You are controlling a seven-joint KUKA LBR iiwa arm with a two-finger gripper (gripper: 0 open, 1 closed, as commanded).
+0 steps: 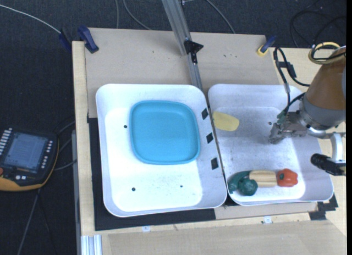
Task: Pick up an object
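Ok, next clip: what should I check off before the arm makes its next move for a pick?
1. Objects in the right bin: yellow piece, green item, wooden block, red item: ok.
2. gripper over the right bin: ok.
3. Gripper above an object: not ok, bare floor beneath.
4. Something held: cannot tell.
5. Front three objects separated: not ok, they touch in a row.
6. Blue tray out of the way in the left bin: ok.
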